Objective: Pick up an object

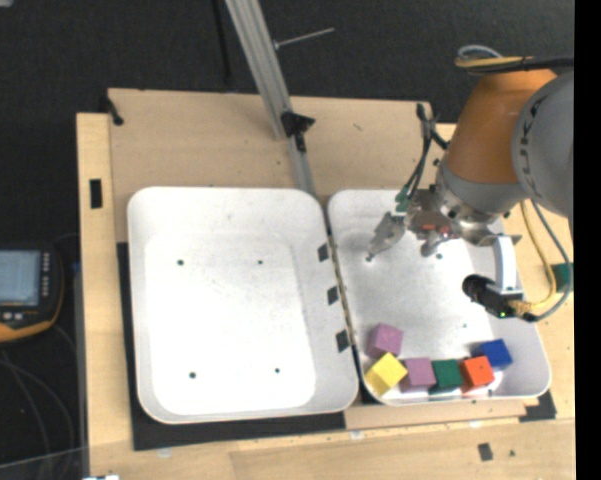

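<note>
We see the grey arm with its orange band (495,133) entering from 3 o'clock and hanging over the upper half of the right shallow white plastic bin (420,298). Its gripper (408,236) has two fingers spread apart, one toward 9 o'clock and one toward 3 o'clock, with nothing between them. The small blocks cluster along the bin's 6 o'clock wall, well apart from the gripper: a yellow cube (387,372), a lilac cube (385,340) just above it, a second lilac block (418,373), a green block (447,374), an orange block (477,371) and a blue block (496,353). The left white bin (230,303) lies beside it on the wooden desk (180,128).
</note>
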Available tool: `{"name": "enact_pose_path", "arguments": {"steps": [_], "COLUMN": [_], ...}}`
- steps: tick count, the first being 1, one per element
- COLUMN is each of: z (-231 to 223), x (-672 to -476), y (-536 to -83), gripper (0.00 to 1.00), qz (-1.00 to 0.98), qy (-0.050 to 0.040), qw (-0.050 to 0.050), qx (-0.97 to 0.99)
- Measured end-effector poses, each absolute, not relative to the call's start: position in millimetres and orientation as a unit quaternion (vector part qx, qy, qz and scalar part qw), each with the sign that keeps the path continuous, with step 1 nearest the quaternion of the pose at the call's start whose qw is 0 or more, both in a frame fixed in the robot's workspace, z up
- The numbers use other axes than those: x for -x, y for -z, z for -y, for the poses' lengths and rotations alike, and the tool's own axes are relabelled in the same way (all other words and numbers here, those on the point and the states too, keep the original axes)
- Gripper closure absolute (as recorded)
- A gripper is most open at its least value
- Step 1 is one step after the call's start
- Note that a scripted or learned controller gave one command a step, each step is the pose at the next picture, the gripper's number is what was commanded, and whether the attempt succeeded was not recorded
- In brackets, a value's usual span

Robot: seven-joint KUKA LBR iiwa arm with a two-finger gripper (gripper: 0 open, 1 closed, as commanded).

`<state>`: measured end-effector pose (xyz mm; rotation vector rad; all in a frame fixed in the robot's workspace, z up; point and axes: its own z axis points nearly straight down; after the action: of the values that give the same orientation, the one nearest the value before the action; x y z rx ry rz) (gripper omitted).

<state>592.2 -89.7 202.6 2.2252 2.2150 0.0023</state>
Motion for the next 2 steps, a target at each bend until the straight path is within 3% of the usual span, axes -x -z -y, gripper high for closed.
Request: {"name": "enact_pose_path", "arguments": {"steps": [1, 2], "z": [109, 108], "x": [-562.0, -565.5], "y": [-144, -158], "gripper": [0.0, 1.0], "qz": [-0.706, -0.704], "qy": [0.0027, -0.0013], "qw": [-0.002, 0.002], "qx": [-0.708, -0.71]}}
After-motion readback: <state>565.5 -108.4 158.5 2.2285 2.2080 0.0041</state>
